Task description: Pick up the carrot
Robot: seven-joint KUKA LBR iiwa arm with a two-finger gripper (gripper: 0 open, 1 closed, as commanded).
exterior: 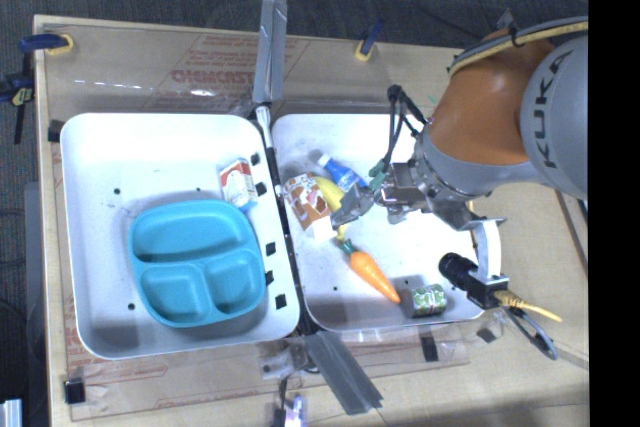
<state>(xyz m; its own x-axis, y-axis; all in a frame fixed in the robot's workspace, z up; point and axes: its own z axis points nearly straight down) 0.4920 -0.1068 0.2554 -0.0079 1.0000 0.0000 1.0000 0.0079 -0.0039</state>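
Carrot (371, 275) lies in right bin (330, 320), tip toward can (429, 299) just beside it. Gripper (352, 206) hangs just above carrot's leafy end, beside snack bag (306, 199); finger state: cannot tell. Risk: off-centre descent pinches greens only, carrot rolls toward can.

Arm (520, 115) cut off (perhaps elbow).
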